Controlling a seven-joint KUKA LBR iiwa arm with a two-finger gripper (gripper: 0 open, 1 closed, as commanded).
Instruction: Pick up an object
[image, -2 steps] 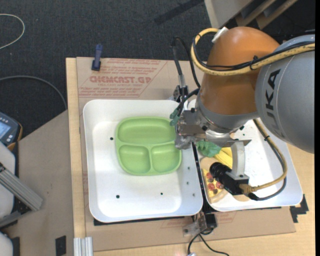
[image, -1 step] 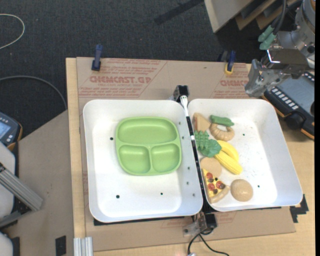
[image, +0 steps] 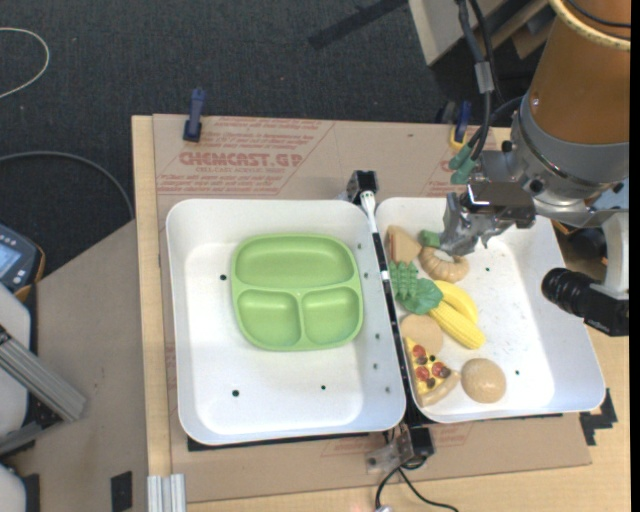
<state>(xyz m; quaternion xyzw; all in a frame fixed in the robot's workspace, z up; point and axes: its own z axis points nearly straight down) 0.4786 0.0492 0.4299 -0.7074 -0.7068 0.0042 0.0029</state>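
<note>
My gripper (image: 458, 243) hangs low over the far left part of the right bin (image: 540, 300), right above a tan curled pastry (image: 443, 265) and a small green piece (image: 430, 238). Whether anything sits between its fingers is hidden. Toy food lies along the bin's left side: a tan bread slice (image: 403, 244), a green leafy piece (image: 413, 288), a yellow banana (image: 458, 312), a pizza slice (image: 430, 370), a tan oval piece (image: 421, 333) and a round bun (image: 483, 380).
The left bin (image: 200, 330) holds a green divided plate (image: 296, 290). A black clamp (image: 362, 185) sits at the far end of the seam between the bins. A black cylinder (image: 585, 295) juts in at the right. The right bin's right half is bare.
</note>
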